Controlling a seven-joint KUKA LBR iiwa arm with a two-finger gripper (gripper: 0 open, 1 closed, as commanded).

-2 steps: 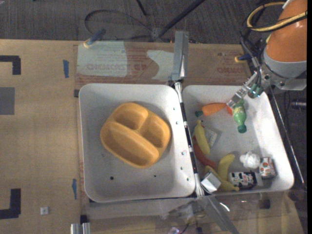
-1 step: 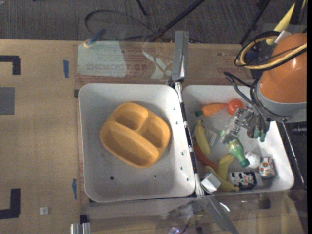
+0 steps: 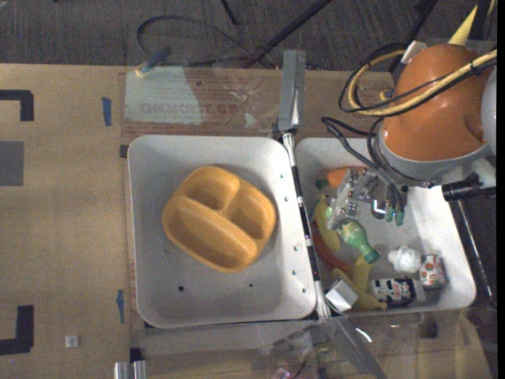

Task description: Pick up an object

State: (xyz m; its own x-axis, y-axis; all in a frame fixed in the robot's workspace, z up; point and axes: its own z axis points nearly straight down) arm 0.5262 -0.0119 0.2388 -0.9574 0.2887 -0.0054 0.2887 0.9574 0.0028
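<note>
Tool (image 3: 357, 194) low in right bin (image 3: 458, 290), over far-left clutter beside green bottle (image 3: 355, 240); finger state cannot tell. Nothing seen gripped, so pick not yet done. Orange tray (image 3: 219, 217) in left bin (image 3: 150, 235).

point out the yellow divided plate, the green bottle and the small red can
yellow divided plate (image 3: 219, 218): camera view, on the ridge between its compartments, left bin.
green bottle (image 3: 353, 236): camera view, on its body, right bin.
small red can (image 3: 431, 272): camera view, on its side label, right bin's near right corner.
</note>
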